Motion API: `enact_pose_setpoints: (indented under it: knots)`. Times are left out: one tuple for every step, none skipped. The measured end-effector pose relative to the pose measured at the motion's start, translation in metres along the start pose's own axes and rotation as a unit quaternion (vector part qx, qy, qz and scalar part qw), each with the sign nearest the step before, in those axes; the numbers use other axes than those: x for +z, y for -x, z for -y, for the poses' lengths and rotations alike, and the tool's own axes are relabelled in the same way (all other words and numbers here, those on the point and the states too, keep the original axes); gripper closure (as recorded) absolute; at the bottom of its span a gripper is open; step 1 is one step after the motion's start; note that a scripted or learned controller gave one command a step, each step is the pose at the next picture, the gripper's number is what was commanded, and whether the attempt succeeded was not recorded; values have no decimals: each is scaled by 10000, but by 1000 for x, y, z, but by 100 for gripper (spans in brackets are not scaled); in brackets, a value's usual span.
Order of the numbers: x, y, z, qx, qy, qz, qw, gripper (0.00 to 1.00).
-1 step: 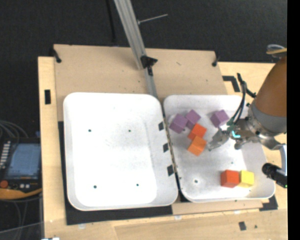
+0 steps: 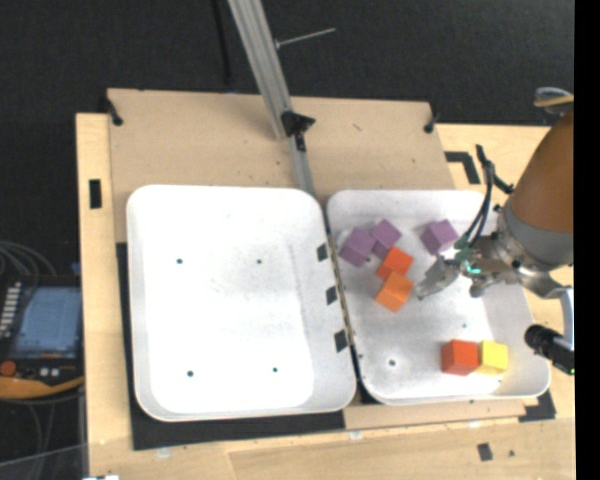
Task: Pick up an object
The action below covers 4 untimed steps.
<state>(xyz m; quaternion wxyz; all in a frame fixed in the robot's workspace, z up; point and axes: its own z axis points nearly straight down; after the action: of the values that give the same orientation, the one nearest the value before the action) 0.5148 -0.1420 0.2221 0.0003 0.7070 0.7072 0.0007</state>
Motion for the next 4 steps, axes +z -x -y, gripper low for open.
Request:
enact_pose_setpoints:
  knots:
    - [43, 2, 5, 7, -24, 7, 10000, 0]
    - [102, 11, 5, 9, -32, 6, 10000, 0]
    - [124, 13, 4, 11, 3, 17, 10000, 0]
    - [113, 14, 3, 45, 25, 10, 10000, 100]
